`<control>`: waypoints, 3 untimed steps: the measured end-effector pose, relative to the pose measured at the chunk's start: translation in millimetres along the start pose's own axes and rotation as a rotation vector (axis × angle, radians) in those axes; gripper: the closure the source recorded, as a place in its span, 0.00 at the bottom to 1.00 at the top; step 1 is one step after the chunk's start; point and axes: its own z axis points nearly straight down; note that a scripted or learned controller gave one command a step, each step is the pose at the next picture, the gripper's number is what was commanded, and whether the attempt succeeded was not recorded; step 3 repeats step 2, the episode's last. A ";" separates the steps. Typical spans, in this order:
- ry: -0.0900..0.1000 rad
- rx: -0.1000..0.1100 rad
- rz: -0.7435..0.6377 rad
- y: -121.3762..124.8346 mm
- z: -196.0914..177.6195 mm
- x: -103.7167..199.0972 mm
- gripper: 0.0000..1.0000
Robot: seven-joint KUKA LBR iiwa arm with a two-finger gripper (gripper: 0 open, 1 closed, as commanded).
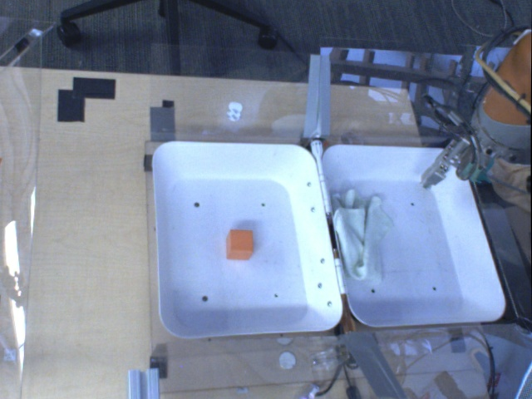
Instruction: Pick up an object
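Orange block (pixel 240 244) sits in the left bin (pixel 179 173), well apart from the tool (pixel 438 173) up over the right bin (pixel 465 306), so a grab might only snag the soft cloth (pixel 362 233).

1. Orange cube (pixel 240 244) in the white left bin (pixel 179 306).
2. Pale mint-white cloth (pixel 362 233) in the white right bin (pixel 465 298).
3. Light wood-toned surface (pixel 83 248) with black patches (pixel 83 98).
4. Metallic grey tool (pixel 438 171).
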 end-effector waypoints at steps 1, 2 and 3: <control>-0.008 -0.001 -0.344 -14.1 71.3 17.4 1.00; -0.023 -0.006 -0.343 -10.9 55.1 13.7 1.00; -0.023 -0.006 -0.343 -10.9 55.1 13.7 1.00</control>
